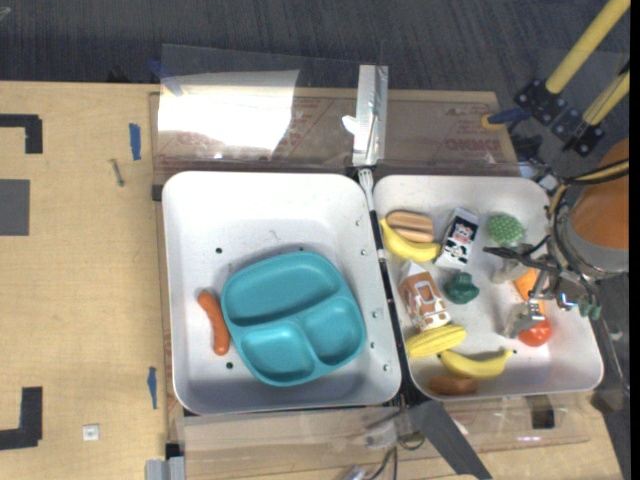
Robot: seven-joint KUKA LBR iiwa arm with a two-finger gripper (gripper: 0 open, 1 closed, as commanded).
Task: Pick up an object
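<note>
Bananas (470,360) lie just left of your gripper (530,303), which hangs low in the right bin (585,368); whether it is wide or narrow you cannot tell. A red tomato (537,334) sits directly beneath. Judge this the reaching step; next, close and lift.

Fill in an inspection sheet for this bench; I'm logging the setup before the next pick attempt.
Surface: tan bench bearing two white bins, left bin and right bin.
Job's things: bananas, green ball, small carton, can, tomato, all in right bin.
Clutter: teal divided plate and orange sausage in left bin.
Pincer: pincer low over right bin; state unclear.
Cables: nothing seen.
Surroundings: dark floor, yellow struts.
</note>
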